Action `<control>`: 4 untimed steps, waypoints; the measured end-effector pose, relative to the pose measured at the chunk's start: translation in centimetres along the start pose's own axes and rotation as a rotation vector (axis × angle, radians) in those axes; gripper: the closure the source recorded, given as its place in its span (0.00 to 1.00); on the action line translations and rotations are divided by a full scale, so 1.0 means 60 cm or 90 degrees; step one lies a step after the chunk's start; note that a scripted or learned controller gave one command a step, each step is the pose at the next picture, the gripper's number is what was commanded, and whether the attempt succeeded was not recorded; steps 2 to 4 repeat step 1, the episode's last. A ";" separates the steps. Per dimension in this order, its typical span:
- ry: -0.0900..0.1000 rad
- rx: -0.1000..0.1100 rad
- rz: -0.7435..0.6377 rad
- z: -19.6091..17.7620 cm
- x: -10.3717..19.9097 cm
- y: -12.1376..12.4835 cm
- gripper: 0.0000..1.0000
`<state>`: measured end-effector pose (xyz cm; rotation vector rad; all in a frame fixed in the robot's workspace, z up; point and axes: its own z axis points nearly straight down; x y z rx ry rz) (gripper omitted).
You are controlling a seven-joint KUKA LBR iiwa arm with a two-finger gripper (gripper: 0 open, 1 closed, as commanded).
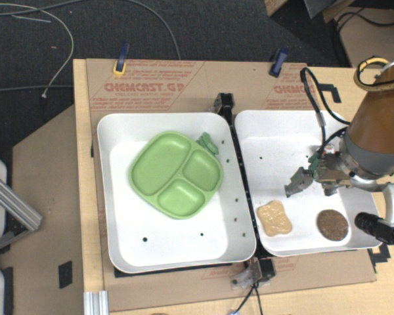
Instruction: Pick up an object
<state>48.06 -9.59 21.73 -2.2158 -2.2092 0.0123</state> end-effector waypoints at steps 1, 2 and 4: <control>-0.001 -0.008 -0.002 -0.009 0.000 0.004 0.00; -0.001 -0.008 -0.002 -0.009 0.000 0.004 0.00; -0.001 -0.008 -0.002 -0.009 0.000 0.004 0.00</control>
